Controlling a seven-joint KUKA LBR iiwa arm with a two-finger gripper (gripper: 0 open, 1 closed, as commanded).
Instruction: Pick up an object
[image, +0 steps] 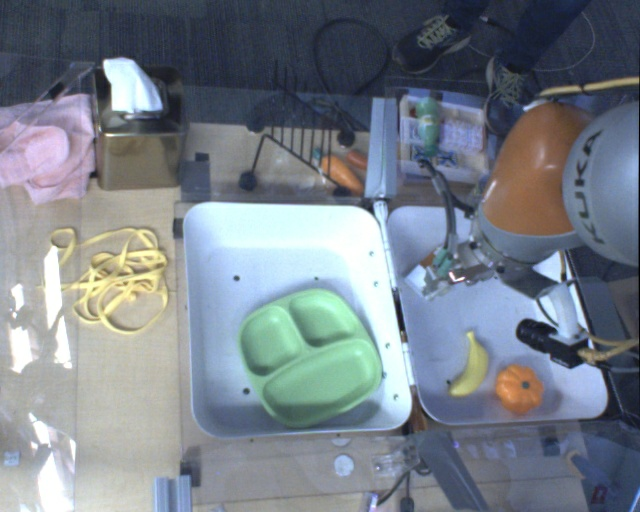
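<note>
In the right bin (570, 400) a yellow banana (468, 366) lies near the front, with a small orange pumpkin (519, 388) just to its right. A green divided plate (310, 356) rests in the left bin (215, 300). My gripper (445, 272) hangs over the upper left part of the right bin, close to the divider between the bins. It is well behind the banana and apart from it. The arm's orange band and grey body cover the bin's back right corner.
A yellow cord (110, 275) lies on the bench to the left of the bins. Behind them stand a tissue box (135, 125), a pink cloth (40, 150), a black wire rack (300, 140) and an orange item (342, 172).
</note>
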